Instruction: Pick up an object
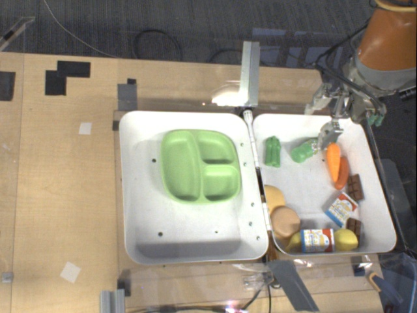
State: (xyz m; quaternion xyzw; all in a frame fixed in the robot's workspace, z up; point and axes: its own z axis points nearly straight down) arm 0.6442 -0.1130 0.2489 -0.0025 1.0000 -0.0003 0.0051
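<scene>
Pretty even overhead light on my bench, white bins (195,250) slightly blown out, soft shadows, whole shot a bit grainy.

Right bin (378,175) is pretty full: two green pieces (272,151) up top, an orange carrot (334,163) lying lengthwise beside them, brown chocolate bits (355,188), a small carton (341,209), a tan bun (285,220), a jar (316,240) on its side, a lemon (347,239).

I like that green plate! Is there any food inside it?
No. The green plate sits in the left bin, and all three of its sections look bare. The bin floor under the plate is covered, so that part can't be seen.
</scene>
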